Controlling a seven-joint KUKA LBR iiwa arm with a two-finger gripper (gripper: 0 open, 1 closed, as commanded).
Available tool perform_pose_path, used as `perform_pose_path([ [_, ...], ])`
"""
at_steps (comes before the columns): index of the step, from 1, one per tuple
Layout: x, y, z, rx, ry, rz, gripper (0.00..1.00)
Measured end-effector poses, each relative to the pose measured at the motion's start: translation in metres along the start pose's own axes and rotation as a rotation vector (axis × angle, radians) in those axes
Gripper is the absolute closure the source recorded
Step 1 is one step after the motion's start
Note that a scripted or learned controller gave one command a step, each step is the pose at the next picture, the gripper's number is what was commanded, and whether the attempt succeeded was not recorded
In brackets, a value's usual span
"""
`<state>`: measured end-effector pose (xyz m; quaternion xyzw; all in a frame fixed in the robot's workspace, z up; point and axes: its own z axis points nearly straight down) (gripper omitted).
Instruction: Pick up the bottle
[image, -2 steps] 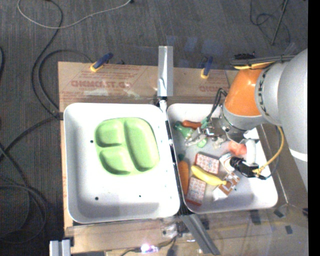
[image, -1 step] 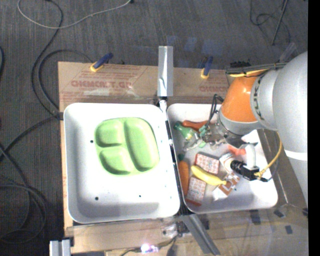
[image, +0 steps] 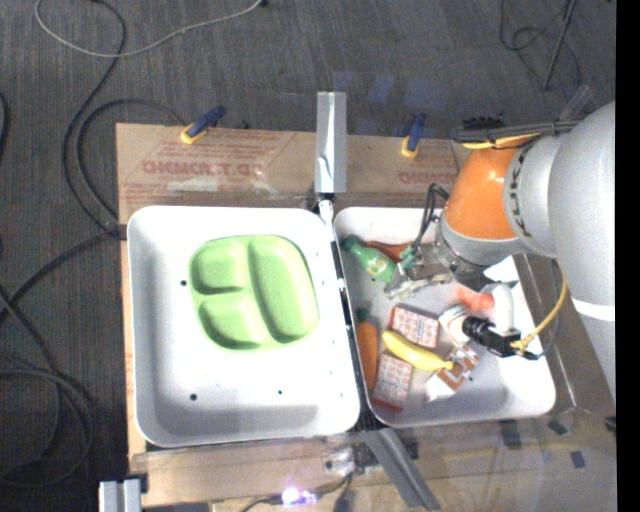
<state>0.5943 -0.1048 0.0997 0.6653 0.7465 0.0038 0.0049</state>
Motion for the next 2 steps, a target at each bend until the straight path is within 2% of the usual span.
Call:
perform_pose_path([
  [1,0.072,0.034,-0.083,0.014,0.002,-0.062,1.00],
  [2,0.098,0.087,-0.133,0.014,-0.004,0.194,1.00],
])
